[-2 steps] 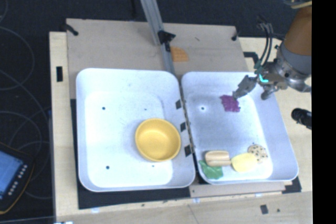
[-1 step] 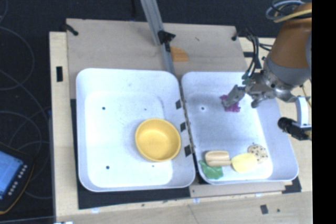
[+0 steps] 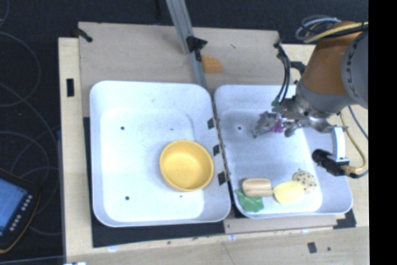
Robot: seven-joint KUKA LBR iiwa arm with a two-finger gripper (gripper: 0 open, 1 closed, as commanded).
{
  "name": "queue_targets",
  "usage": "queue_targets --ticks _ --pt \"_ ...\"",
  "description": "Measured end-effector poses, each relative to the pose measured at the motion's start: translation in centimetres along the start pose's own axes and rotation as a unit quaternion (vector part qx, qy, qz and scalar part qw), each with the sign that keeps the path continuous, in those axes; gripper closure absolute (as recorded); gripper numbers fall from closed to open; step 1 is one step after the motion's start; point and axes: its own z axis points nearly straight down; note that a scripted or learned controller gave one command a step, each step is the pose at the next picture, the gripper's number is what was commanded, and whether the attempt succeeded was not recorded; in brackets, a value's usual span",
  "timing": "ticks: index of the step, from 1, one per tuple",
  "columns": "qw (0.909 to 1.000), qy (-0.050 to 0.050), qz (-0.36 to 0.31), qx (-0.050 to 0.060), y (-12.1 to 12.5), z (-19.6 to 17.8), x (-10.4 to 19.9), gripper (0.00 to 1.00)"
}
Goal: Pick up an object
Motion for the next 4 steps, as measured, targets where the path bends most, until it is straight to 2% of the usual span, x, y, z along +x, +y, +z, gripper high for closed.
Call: queue_targets --ticks 1,2,3,4 --pt "1.0000 0.000 0.001 0.000 0.0 6.3 0.1 0.00" --pt "1.0000 0.001 0.003 -0.004 0.3 4.8 0.1 1.00" --pt "1.0000 0.001 -0.001 -0.006 0.6 -1.6 -0.1 1.00" --pt "1.0000 0.001 -0.002 -0.006 0.4 -6.1 -0.3 1.00"
